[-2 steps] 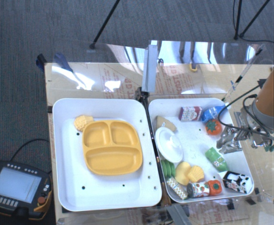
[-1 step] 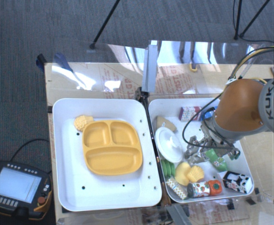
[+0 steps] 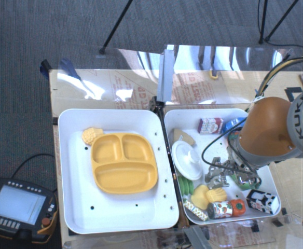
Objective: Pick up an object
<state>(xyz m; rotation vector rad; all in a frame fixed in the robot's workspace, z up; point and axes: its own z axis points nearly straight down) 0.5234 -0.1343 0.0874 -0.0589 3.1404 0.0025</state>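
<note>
- White round plastic dish [image 3: 187,160] lies at the left side of the right-hand shallow white bin [image 3: 203,112].
- Grey arm with an orange band [image 3: 265,131] reaches in from the dish's right. Its metal jaws hang just right of the dish; I cannot tell how far open they are or whether they hold anything.
- Yellow lumpy toy pieces [image 3: 208,195] lie near the dish, on its camera side, below the jaws.
- Red-and-white small carton [image 3: 211,125] lies beyond the dish, to its right.
- Yellow divided plastic plate [image 3: 124,162] lies left of the dish.
</note>
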